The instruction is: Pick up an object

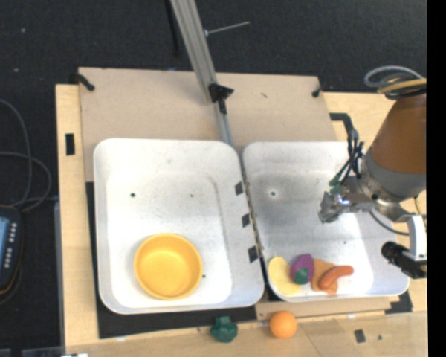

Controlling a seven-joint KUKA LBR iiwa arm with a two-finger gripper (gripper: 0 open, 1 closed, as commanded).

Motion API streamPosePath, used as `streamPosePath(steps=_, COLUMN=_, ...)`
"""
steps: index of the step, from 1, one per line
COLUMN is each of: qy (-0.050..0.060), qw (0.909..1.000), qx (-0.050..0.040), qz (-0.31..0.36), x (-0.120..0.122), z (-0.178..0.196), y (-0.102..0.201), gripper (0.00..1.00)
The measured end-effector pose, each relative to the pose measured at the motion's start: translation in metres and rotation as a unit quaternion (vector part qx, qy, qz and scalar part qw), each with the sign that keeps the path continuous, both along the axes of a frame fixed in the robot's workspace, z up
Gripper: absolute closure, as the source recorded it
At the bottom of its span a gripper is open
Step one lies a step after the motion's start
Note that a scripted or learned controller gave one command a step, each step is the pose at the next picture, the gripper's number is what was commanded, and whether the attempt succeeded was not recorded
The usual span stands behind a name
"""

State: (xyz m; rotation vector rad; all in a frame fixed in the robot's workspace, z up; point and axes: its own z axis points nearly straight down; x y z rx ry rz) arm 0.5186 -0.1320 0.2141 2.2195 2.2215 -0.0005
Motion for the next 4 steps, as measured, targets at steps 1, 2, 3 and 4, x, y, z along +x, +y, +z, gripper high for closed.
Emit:
streamPosePath(steps=1, qy=0.0, qw=1.0, qx=0.0014, qz=0.003, x=0.012, z=-0.005, y=0.05, gripper=1.0)
streamPosePath(steps=2, qy=-0.001, qw=1.0, qx=0.0012, qz=0.003, x=0.033, z=-0.001, y=0.094, gripper=1.0)
streamPosePath(steps=3, qy=0.0, qw=1.0, qx=0.0008, qz=0.001, x=0.05, z=0.009, y=0.136, gripper=1.0)
streamPosePath(steps=4, qy=0.0, qw=1.0, qx=0.0005, qz=0.001, x=0.055, z=0.007, y=0.182, gripper=1.0)
